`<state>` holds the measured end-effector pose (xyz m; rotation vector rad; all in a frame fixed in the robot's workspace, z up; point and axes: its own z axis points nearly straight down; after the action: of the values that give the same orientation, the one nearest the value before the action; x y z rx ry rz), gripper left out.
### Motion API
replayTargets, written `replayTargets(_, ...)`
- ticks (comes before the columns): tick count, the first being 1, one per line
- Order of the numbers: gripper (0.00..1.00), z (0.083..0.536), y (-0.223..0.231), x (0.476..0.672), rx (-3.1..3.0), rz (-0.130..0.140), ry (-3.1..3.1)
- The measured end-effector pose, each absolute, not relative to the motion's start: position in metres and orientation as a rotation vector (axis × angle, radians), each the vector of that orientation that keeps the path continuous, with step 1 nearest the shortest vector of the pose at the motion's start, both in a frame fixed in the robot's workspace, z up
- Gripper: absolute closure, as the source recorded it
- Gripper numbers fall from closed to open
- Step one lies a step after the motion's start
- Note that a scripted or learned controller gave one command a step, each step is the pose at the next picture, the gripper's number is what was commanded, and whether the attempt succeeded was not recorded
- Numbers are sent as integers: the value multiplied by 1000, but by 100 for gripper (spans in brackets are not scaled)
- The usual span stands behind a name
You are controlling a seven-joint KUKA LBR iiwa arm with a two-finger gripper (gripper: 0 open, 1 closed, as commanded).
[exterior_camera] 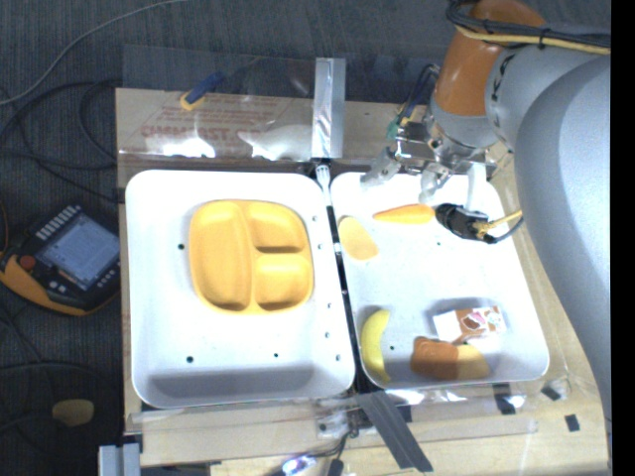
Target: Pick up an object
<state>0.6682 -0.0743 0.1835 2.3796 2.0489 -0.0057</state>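
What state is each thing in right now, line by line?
gripper: over the right bin's far edge, above the carrot.
carrot: lying flat in the right bin, not held.
banana: lying by the near-left wall.
yellow tray: flat in the left bin.

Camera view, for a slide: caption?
Gripper above a carrot in the right bin; yellow tray in the left bin.
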Motion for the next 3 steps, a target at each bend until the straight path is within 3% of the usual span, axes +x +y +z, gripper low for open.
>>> replayTargets(1,0,146,-102,648,1864,-4,2530)
replayTargets(2,0,131,-166,663,1926,-2,2480)
replayTargets(3,0,96,-161,673,2091,7,2328)
